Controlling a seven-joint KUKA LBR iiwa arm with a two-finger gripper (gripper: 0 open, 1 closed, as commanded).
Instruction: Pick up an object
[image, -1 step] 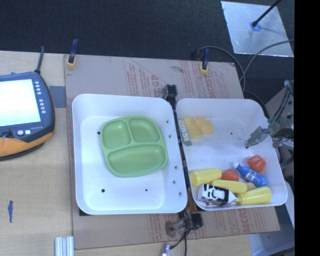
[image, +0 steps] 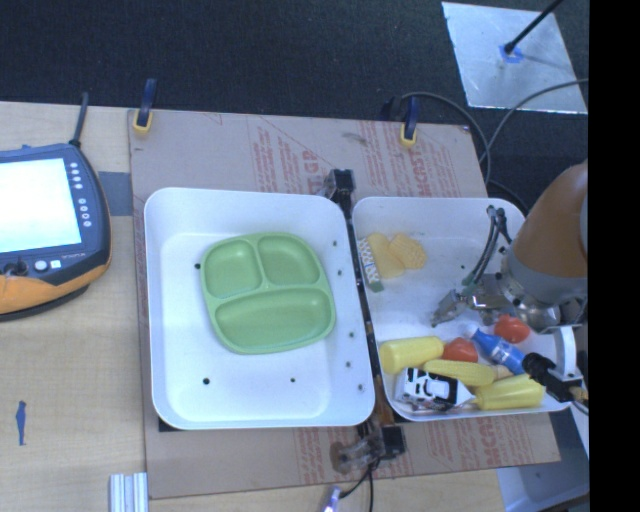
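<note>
Several toys pile in the right bin (image: 440, 212), bottom corner. Closest is the yellow block (image: 410, 353), long axis roughly sideways, sitting down-left of the end effector (image: 452, 306), whose prongs look spread with nothing between them.

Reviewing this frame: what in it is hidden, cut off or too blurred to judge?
- Gripper, camera view: small and blurred, so open or shut is unreadable.
- Blue marker: its far end runs under the arm's wrist.
- Black-and-white item: print too small to identify; partly under a yellow block.
- Arm: cut off by the right edge.
</note>
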